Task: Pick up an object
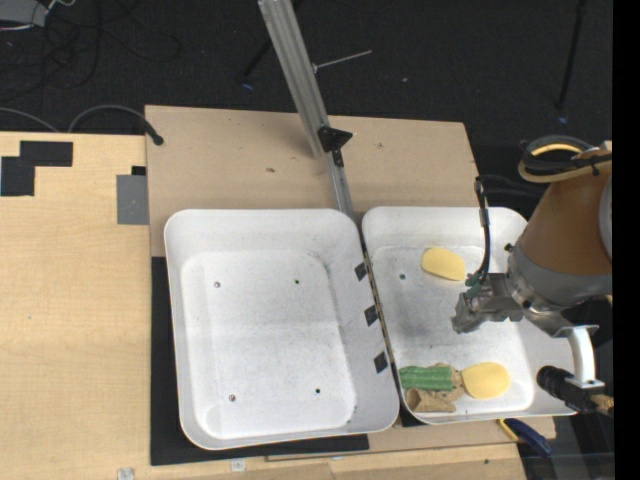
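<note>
Objects for picking lie in the right bin (pixel 385 230): a pale yellow piece (pixel 443 263) near its far side, and along the near wall a green item (pixel 426 377) beside a tan lump (pixel 434 399) and a second yellow piece (pixel 486 379). Reaching in from the right, the arm (pixel 565 233) bends down over that bin, its hand (pixel 476 308) low between the two yellow pieces, over bare floor; how far it is open cannot be told. On the tabletop (pixel 70 268), the left bin (pixel 180 233) adjoins the right.
</note>
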{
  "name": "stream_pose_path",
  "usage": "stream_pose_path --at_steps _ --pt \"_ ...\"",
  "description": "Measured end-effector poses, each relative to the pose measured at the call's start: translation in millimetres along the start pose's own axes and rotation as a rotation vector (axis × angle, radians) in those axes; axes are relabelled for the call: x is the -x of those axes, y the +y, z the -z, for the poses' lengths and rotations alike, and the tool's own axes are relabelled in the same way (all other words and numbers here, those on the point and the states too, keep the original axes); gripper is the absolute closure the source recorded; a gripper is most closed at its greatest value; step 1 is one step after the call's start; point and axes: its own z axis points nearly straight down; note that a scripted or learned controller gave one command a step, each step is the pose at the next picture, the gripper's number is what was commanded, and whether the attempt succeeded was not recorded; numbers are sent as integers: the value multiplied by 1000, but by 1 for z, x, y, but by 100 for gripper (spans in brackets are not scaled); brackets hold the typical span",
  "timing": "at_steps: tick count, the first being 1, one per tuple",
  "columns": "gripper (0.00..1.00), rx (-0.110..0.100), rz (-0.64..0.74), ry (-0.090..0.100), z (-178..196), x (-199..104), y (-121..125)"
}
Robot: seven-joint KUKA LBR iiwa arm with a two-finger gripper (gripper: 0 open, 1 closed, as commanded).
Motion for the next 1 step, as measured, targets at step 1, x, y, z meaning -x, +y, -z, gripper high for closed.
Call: stream_pose_path --at_steps 1 --pt "100 0 -1 0 33 1 1"
